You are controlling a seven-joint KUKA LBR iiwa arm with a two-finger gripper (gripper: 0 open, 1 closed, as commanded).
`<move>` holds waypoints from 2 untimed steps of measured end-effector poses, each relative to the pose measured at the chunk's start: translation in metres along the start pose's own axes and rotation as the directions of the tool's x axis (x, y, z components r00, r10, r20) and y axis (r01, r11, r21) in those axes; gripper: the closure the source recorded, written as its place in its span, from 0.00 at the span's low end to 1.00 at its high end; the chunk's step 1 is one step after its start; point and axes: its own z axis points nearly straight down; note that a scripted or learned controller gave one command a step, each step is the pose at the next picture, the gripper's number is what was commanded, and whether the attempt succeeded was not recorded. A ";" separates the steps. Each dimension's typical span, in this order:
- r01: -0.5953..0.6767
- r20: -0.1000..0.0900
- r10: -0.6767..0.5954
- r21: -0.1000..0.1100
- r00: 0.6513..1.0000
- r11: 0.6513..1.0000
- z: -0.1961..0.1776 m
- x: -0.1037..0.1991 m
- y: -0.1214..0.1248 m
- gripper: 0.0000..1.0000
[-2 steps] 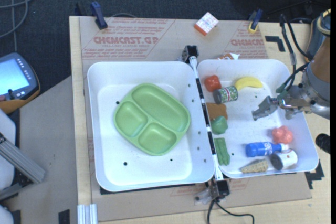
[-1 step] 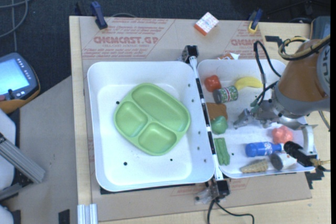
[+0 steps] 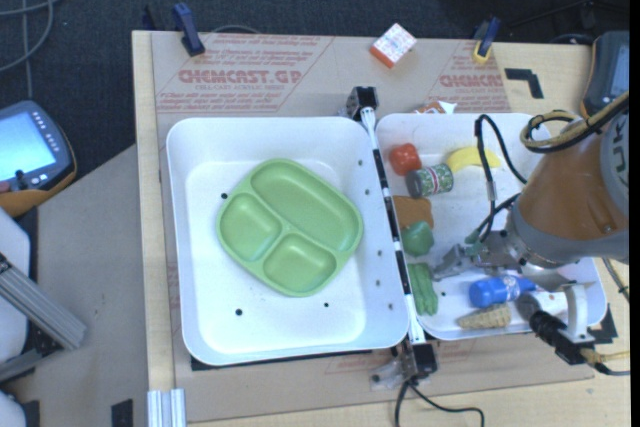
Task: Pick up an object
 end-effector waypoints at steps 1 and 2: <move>0.005 0.007 -0.005 -0.018 1.000 1.000 -0.003 -0.010 0.111 0.00; 0.003 0.007 -0.003 -0.014 1.000 1.000 -0.003 -0.029 0.174 0.00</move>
